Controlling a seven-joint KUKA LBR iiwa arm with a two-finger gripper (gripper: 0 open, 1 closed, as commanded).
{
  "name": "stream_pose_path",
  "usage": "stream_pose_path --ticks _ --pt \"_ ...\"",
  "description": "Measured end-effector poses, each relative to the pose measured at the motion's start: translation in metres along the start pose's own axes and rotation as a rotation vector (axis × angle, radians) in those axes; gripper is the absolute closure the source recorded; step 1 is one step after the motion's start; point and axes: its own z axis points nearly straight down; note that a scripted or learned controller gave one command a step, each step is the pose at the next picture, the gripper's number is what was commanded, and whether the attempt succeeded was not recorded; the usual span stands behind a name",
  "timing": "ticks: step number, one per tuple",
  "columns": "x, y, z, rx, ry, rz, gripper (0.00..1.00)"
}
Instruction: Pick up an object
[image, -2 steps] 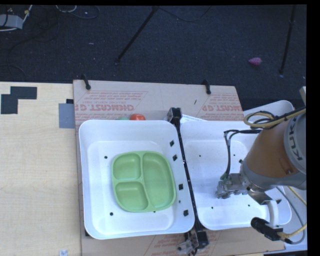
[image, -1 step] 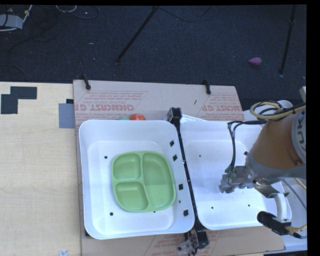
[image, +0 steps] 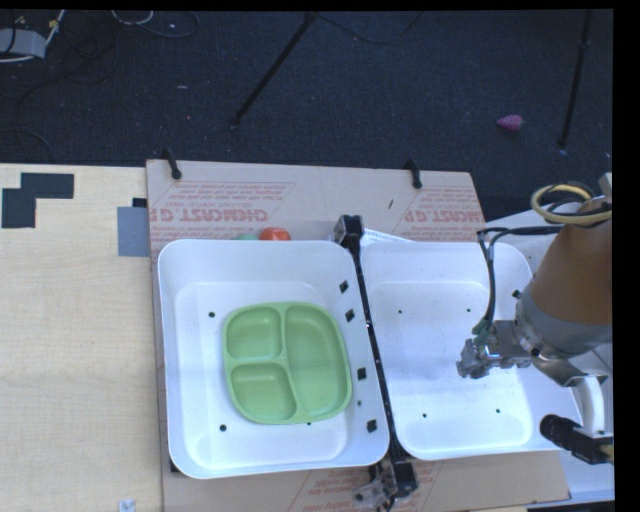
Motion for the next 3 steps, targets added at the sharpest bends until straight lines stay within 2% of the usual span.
stream_pose_path --ticks 1,2,3 --pt "-0.001 0.001 -0.052 -0.002 0.0 -0.002 1.0" --pt "0.053 0.001 -0.059 0.002 0.002 -0.007 1.0" --pt "0.11 0.0 -0.044 0.005 0.002 -0.007 1.0"
